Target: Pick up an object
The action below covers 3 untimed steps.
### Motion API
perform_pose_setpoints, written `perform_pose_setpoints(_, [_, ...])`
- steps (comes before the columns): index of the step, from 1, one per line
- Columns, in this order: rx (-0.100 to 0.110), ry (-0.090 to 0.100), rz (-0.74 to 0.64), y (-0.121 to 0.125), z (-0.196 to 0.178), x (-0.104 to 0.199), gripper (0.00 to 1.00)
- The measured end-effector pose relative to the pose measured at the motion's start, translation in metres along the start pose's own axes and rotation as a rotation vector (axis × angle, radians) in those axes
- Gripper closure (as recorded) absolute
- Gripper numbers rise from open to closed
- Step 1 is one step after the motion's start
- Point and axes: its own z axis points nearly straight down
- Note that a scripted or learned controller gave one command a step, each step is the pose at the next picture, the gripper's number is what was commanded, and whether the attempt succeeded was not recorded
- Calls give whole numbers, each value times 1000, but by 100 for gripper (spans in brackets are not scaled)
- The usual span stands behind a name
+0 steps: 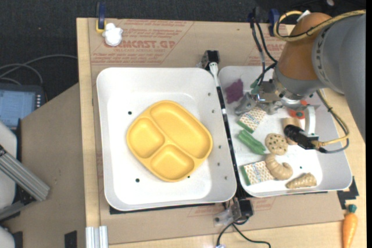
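Note:
The right bin (334, 168) holds several small things: a purple piece (234, 90) at its far left, a patterned cracker (251, 119), green beans (250, 141), a round cookie (275, 143), a croissant (281, 169), a second patterned cracker (256, 172) and a pale ridged pastry (301, 181). My gripper (256, 100) hangs low over the far left part of this bin, between the purple piece and the first cracker, just above the cracker. I see nothing held in it.
A yellow divided plate (168, 139) lies in the middle of the left bin (113, 96). A white lump (112, 36) sits on the bench at the far left corner. An orange carrot (349, 230) lies outside the right bin's near corner.

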Motion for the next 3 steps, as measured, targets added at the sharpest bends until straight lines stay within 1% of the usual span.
perform_pose_setpoints(1, [-10, -3, 2, 2, -18, -2, 100])
perform_pose_setpoints(2, [-9, -3, 3, 2, -17, -2, 0])
perform_pose_setpoints(3, [-11, -3, -1, 55, -7, -7, 0])
